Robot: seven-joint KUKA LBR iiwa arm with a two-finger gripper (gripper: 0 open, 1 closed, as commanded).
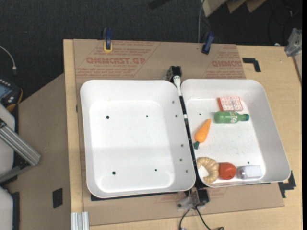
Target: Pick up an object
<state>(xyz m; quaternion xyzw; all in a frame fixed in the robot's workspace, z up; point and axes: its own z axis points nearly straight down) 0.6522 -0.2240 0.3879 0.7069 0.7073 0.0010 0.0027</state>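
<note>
board (120,56) (CHEMCAST lettering), green bottle (230,118) — label unreadable

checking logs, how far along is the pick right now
Nothing looks done: the carrot, green bottle, red box, croissant and red ball all lie in the right bin. Nothing is in hand. The whole pick remains.

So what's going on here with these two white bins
Nothing is being handled at this moment. The right bin holds a handful of small items: a pink box, a green bottle, a toy carrot, a croissant, a red item and a small clear container. All lie loose, waiting to be picked. The left bin sits beside it.
</note>
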